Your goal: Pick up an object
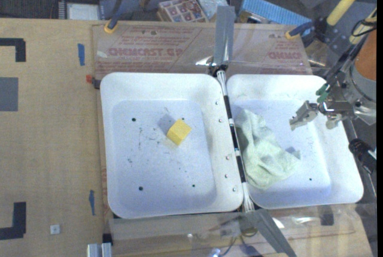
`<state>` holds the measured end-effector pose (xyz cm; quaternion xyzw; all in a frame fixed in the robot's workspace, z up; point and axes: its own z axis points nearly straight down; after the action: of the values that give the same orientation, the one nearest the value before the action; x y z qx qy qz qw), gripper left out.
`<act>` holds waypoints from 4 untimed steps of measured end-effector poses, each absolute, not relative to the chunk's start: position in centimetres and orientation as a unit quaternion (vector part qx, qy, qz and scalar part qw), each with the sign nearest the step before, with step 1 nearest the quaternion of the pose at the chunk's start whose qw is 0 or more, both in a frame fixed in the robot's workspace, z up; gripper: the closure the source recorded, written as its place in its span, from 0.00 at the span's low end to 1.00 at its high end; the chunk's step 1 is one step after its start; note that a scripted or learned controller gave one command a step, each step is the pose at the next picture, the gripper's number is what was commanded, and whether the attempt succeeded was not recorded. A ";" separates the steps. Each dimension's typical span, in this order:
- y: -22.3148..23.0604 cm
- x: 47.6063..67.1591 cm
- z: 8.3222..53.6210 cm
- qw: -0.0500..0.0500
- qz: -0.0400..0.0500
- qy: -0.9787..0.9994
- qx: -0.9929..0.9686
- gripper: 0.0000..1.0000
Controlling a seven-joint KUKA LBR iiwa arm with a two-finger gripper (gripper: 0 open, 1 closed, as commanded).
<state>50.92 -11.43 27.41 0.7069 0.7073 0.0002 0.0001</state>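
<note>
A small yellow block (178, 132) lies near the middle of the left bin (119, 94). A crumpled pale green cloth (263, 151) rests in the left half of the right bin (341, 190). My gripper (317, 115) hovers over the right part of the right bin, to the right of the cloth and above it. Its fingers (302, 114) are spread apart and nothing is between them.
A metal divider (223, 40) runs between the two bins at the back. Cardboard (179, 49) lies behind the bins, with boxes and cables further back. The wooden bench top (48, 130) stretches to the left.
</note>
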 end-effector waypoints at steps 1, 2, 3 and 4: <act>-16.2 49.0 14.0 0.001 0.000 0.770 0.638 0.00; -14.0 48.1 8.8 0.002 0.001 0.740 0.673 0.00; -10.9 51.0 8.8 0.004 0.003 0.639 0.769 0.00; -7.6 48.1 18.5 0.002 0.001 0.799 0.601 0.00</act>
<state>48.08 -7.56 18.48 0.6013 0.7990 0.0006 0.0019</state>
